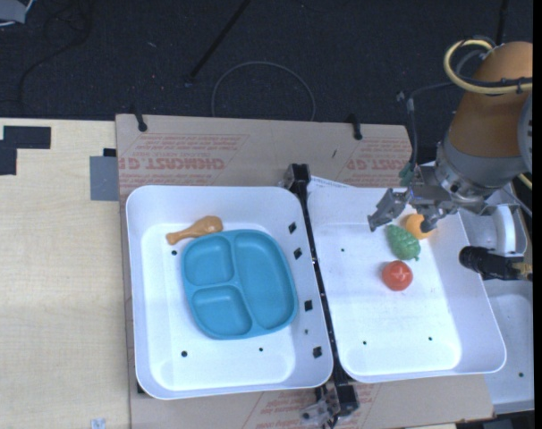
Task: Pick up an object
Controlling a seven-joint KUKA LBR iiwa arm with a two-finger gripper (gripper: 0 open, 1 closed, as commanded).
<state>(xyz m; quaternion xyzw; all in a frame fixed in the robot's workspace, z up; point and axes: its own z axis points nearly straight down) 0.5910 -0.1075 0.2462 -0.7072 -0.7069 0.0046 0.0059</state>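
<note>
The gripper [407, 211] is hovering over the right bin [414, 329], its fingers spread, holding nothing. Just beneath it are lying a green toy vegetable [402, 241] and a partly hidden orange item [415, 225]; a red tomato [397, 275] is sitting nearby.

Arm [486, 141]: orange band above a grey wrist; yellow cable looped on top; dark metal jaws.

A light wooden bench [47, 266] bears a cardboard sheet [253, 155] with two white bins [155, 365] side by side.
</note>
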